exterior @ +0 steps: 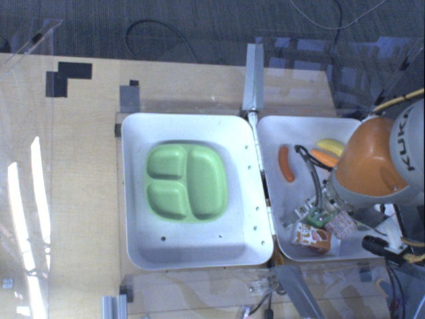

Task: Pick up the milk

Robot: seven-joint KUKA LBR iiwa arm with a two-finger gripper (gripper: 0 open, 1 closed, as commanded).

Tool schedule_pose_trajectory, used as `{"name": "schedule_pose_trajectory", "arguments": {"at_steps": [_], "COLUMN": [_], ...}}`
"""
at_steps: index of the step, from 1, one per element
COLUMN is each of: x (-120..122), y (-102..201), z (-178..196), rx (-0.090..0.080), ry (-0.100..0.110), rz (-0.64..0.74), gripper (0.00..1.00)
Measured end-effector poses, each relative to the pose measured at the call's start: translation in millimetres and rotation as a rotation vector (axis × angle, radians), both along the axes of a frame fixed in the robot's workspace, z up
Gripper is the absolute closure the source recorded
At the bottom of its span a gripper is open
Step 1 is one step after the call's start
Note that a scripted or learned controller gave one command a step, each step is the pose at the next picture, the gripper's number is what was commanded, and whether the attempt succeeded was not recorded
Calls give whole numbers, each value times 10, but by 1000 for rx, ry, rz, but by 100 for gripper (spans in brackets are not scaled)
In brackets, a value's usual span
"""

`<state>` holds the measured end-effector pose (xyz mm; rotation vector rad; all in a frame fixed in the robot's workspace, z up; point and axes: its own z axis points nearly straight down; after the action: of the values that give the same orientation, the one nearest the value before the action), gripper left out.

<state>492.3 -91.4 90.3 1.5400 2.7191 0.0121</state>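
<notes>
The grey arm with its orange band (372, 158) reaches in from the right of the frame and hangs low over the right-hand white bin (272, 178). Its gripper (319, 211) sits at the lower middle of that bin, just above a small carton printed in red, orange and white (312, 236), which I take to be the milk. The carton lies near the bin's lower edge.

To do this step well, the gripper should centre over the carton and straddle its narrower sides before closing.

Whether the jaws are apart or together I cannot tell; the wrist hides them. An orange sausage-shaped piece (286, 163) and a yellow piece (330, 146) lie higher in the bin, the latter partly covered by the arm. The left-hand white bin (133, 178) holds a green divided plastic tray (187, 182).
</notes>
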Motion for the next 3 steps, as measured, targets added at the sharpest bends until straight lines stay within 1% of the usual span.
{"name": "schedule_pose_trajectory", "arguments": {"at_steps": [1,2,3], "x": [-1,-5,-6], "y": [-494,-166,-712], "z": [-1,-5,-5], "rx": [-4,-1,-1], "ry": [2,2,3], "rz": [192,-48,-34], "gripper": [0,0,0]}}
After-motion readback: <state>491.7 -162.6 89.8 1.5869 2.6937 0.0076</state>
